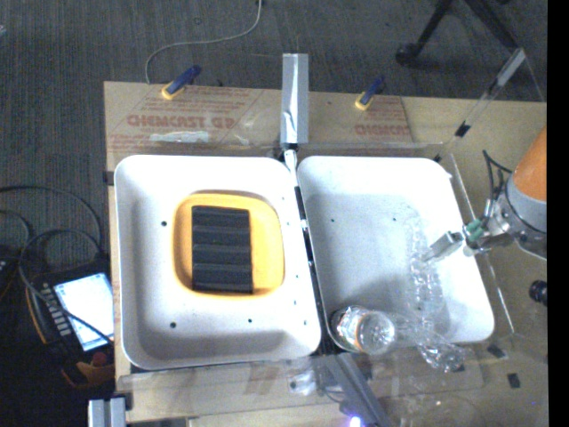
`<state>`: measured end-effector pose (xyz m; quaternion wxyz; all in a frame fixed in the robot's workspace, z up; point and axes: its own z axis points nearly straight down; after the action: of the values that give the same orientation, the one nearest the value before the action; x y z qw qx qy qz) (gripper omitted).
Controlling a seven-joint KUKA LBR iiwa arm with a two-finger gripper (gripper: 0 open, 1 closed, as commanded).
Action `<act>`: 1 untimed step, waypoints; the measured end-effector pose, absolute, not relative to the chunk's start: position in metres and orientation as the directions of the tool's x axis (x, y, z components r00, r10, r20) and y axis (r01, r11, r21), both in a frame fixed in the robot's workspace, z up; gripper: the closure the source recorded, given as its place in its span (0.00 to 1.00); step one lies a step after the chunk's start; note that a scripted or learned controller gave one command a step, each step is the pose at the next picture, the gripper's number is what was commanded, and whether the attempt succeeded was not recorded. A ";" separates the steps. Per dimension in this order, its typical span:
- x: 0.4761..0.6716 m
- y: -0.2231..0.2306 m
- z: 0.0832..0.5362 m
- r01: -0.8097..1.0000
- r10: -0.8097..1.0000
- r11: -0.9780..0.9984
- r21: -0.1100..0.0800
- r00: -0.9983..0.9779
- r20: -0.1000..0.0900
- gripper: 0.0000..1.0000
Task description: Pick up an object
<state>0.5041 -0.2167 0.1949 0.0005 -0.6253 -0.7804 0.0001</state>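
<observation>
A yellow block with a black ribbed top lies flat in the middle of the left bin. In the right bin a clear crumpled plastic bottle stretches along the right side, and its round end rests at the front rim. My gripper reaches in over the right rim of the right bin, just above the upper part of the clear bottle. It is small and seen side-on. The orange band of the arm is at the far right.
Two blue-and-yellow clamps hold the board behind the bins, with a metal post between them. The shared bin wall runs down the middle. A handheld screen with cables lies on the floor at left.
</observation>
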 end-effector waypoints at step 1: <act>0.488 -0.219 0.104 0.980 0.980 0.201 0.003 -0.201 0.004 0.00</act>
<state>0.4879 -0.2189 0.1038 0.0007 -0.6322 -0.7748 -0.0024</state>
